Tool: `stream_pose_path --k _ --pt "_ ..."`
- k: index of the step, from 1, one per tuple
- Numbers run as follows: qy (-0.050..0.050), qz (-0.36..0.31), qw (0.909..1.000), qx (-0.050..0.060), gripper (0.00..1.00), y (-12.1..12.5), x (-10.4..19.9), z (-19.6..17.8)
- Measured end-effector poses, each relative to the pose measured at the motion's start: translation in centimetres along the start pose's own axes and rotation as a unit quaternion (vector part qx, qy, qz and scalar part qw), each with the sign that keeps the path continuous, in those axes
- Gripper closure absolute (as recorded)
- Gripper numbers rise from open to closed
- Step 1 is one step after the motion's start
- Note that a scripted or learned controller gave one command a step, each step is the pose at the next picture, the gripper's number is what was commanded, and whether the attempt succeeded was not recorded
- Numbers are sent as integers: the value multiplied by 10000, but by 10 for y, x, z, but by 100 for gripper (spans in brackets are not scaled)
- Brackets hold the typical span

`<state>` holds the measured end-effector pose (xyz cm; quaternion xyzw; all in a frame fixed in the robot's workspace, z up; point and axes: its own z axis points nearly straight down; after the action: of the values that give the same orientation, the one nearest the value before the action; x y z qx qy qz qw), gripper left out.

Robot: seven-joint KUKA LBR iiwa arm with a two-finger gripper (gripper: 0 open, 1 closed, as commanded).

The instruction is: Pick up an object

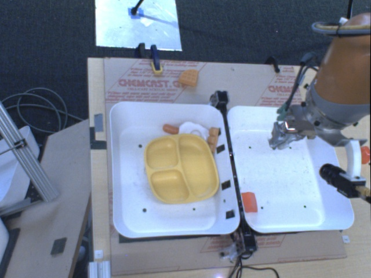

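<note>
The arm [342, 68] reaches in over the right one of two white bins [301, 213], with the pincer [282, 136] hanging above that bin's upper middle. Whether its tips are spread or closed cannot be told from this angle, and nothing shows between them.

By my reading this is the approach step, with nothing picked yet. The nearest candidate is one small orange-red block [248, 201], lying below and to the left of the pincer at the right bin's near left corner. The next move would call for shifting that way, lining up over the block, and lowering.

Well to the left of the pincer, the left bin [124, 172] holds one yellow divided tray [179, 169], one white piece [194, 130] at its top edge, one small orange sausage shape [170, 129] and one tan piece [213, 138]. One waffle-like biscuit [188, 77] lies on the board up and to the left, outside the bins.
</note>
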<state>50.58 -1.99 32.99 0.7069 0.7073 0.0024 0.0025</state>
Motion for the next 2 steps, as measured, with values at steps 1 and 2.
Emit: stream_pose_path --k 1,2 --pt "11 -35 10000 -77 100 -2 32 -215" --pt "1 -22 10000 18 0 -3 32 -205"
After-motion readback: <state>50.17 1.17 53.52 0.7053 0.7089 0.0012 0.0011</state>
